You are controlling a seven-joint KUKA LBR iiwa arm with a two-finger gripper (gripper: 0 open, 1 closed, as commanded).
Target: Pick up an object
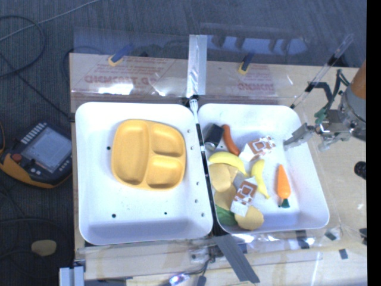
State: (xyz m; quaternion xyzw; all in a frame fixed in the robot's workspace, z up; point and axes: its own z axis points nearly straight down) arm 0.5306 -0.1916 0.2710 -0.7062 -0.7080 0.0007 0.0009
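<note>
In the camera view, the right shallow white bin is seen to hold a heap of small toy foods, while the left white bin carries a yellow plastic divided tray. The likeliest thing to be picked is judged to be the small orange plastic carrot with a green tip, since it lies apart from the heap, near the bin's right wall. It is judged light, stiff and smooth, hence rather slippery; a hold across the thick middle of its body is advised, not at the tapering end. The yellow plastic banana lies just beside it, and the brown sausage-shaped piece lies further back. The grey two-finger gripper is seen at the bin's right rear rim; whether it is wide or narrow cannot be told, and nothing is seen held by it. The pieces at the bottom of the heap are partly covered by one another and are hard to make out, and the arm is cut off at the right.
</note>
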